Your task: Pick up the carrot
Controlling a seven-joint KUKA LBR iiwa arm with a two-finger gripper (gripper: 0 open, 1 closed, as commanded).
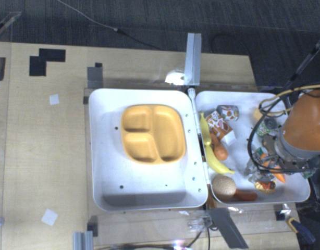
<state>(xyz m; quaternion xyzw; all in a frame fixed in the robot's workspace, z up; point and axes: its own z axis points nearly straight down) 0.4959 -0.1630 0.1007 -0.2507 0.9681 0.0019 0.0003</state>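
We are looking down on the grey arm (300,155) with its glossy orange band, which is covering most of the claw (265,173) low in the right bin (238,96). The wrist and a tangle of black cable loops (254,142) are hiding the tip, so we cannot tell whether the claw is apart or together, nor whether anything is sitting in it.

We are seeing a thin, bright orange sliver that we take for the carrot (280,178) just beside the claw, on its right, poking out from under the wrist. Most of its length is hidden, and we cannot tell whether it is touching the claw. A small, busily coloured piece (264,185) is lying just below the claw, too small to name.

To the claw's left, a smooth curved yellow banana (216,160) is running along the bin's wall, with a stubby orange-red sausage shape (220,151) resting against it. Lower left of the claw, a matte tan rounded lump (223,185) is sitting next to a slim dark red sausage (246,195). Up and to the left, a printed packet (218,123) and a small printed can (229,112) are lying close together.

Well away to the left, the second shallow white bin (97,139) is holding a rounded, smooth yellow tray (152,133) with three hollows.
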